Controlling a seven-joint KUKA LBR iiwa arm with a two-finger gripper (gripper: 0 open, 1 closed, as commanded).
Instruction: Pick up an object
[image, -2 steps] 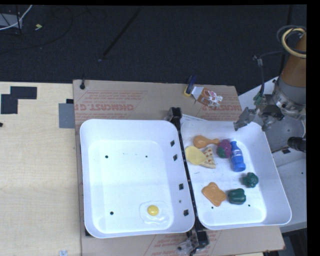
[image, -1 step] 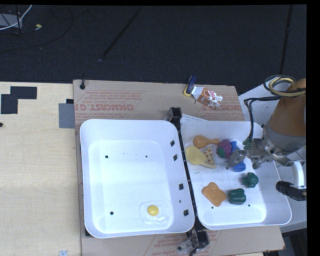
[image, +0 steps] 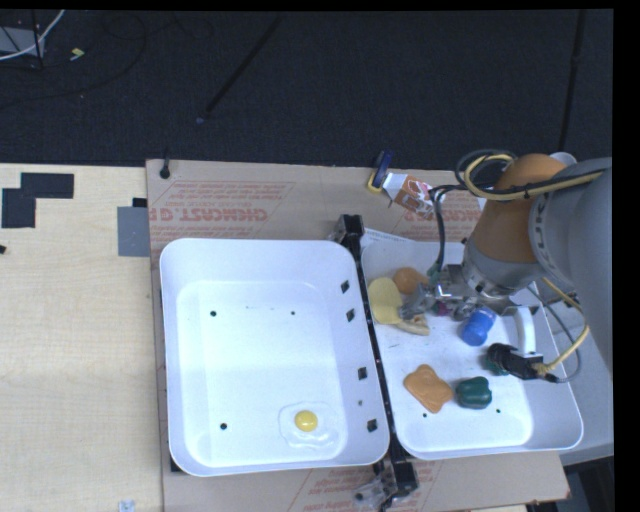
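The hand is lowered into the right white bin, among a pale yellow rounded piece, an orange-brown lump and a blue cylinder whose long axis is tilted up to the right. Whether the hand is open or closed cannot be told. A fried-egg toy is seen in the left white bin. Mirrored red print is carried by the cardboard on the worktop.

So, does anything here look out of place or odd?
Nothing looks spilled or damaged. One thing stands out: the fried egg toy lies alone in the left bin, while the other toys cluster in the right bin by the tool.
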